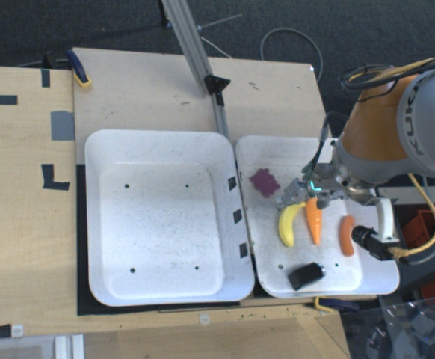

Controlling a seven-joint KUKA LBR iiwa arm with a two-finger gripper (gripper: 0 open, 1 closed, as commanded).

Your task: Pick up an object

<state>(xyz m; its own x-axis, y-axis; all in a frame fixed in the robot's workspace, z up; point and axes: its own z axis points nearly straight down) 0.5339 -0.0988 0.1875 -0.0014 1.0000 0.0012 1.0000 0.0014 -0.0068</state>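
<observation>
The claw, its grip state unclear, hovers directly above a carrot, a banana to its lower left.

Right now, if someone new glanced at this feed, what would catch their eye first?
Probably the bright cluster in the right bin: a yellow banana, an orange carrot and a second orange piece, with a purple object above and a black one below. The hand sits just above the carrot's top end. The left bin is plain speckled white.
</observation>
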